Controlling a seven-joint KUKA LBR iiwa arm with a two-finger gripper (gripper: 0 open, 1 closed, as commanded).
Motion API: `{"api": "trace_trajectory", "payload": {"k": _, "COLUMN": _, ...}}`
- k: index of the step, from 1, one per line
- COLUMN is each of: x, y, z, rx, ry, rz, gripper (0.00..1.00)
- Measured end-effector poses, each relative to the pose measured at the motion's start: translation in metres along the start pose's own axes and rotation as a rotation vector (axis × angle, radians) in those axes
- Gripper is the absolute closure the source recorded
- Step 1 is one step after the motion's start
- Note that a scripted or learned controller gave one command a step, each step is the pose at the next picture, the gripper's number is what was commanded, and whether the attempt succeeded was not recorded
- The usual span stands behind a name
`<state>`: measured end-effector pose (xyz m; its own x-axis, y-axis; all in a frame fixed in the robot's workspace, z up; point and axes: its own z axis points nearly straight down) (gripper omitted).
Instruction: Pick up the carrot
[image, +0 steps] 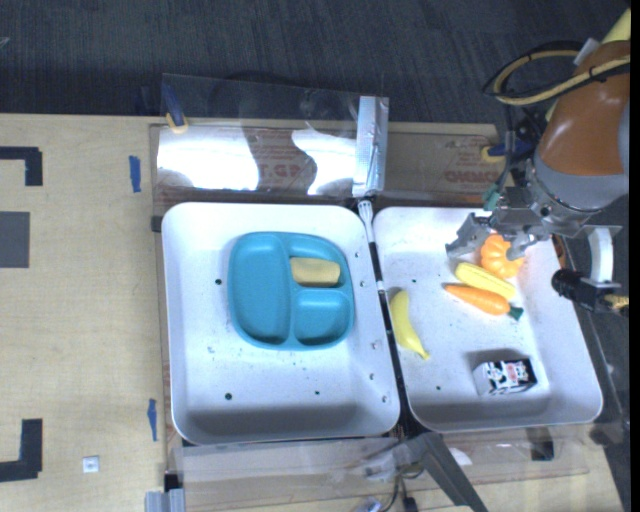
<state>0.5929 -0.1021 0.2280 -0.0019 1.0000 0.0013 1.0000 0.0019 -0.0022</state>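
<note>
1. Lowest in view, so prob. nearest the lens: small black-and-white carton (505, 375) lying in right bin (440, 395), well apart from the action. Low risk.
2. Next up, banana (406, 323) lies along the bin's left wall, near the divider. Also out of the way.
3. Left bin (190, 330) holds a blue divided plate (262, 290) w/ a yellow block (315, 271) in its upper compartment. Not involved.
4. Carrot (478, 298) lies flat, mid-right of right bin, green end toward the right wall. A yellow piece (485, 278), corn-like, lies touching or just beside its upper edge; an orange pumpkin-like thing (500, 254) sits just beyond that.
5. Gripper (497, 232) hangs over the orange thing, not the carrot. Nothing seen between its fingers; can't tell how wide they're spread, since wrist hides them.
6. Risks, as I judge: a straight drop from here grabs the wrong item. Tight cluster means fingers may nudge the yellow piece, or pinch two at once. Carrot is tapered and round, so could roll or slip out.
</note>
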Motion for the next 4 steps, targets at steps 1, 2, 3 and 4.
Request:
{"api": "trace_trajectory", "payload": {"k": 1, "x": -0.048, "y": -0.04, "z": 0.06, "rx": 0.004, "ry": -0.002, "rz": 0.029, "gripper": 0.0}}
{"api": "trace_trajectory", "payload": {"k": 2, "x": 0.002, "y": -0.042, "z": 0.038, "rx": 0.0, "ry": 0.001, "rz": -0.087, "gripper": 0.0}}
{"api": "trace_trajectory", "payload": {"k": 3, "x": -0.051, "y": -0.016, "z": 0.102, "rx": 0.004, "ry": -0.002, "rz": -0.006, "gripper": 0.0}}
{"api": "trace_trajectory", "payload": {"k": 4, "x": -0.069, "y": -0.021, "z": 0.141, "rx": -0.005, "ry": -0.001, "rz": -0.032, "gripper": 0.0}}
